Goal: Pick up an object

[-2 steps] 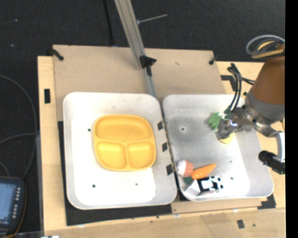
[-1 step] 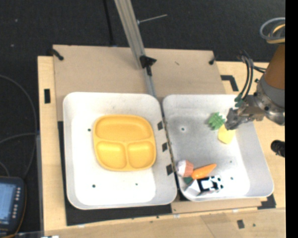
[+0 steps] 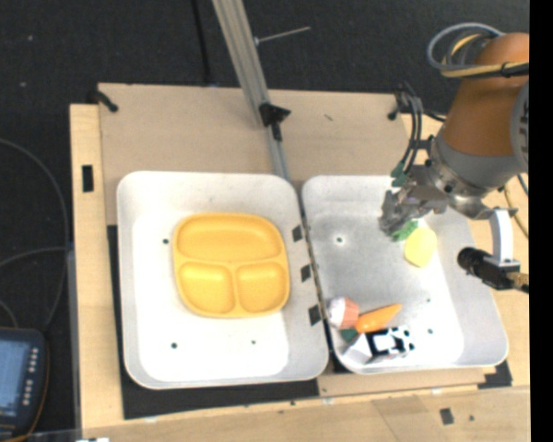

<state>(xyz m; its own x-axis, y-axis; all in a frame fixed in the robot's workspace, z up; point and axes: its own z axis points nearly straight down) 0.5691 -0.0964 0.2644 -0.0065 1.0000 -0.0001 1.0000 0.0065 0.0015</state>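
The carrot lies lengthwise left-right, tilted up toward the right.

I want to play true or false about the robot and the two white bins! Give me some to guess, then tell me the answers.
1. The yellow tray lies in the left bin. True.
2. The orange carrot is in the left bin. False: it lies in the right bin, near the front edge.
3. The gripper is over the right bin. True.
4. The yellow tray has one big compartment. False: it has three.
5. A pale yellow piece lies in the right bin near the gripper. True.
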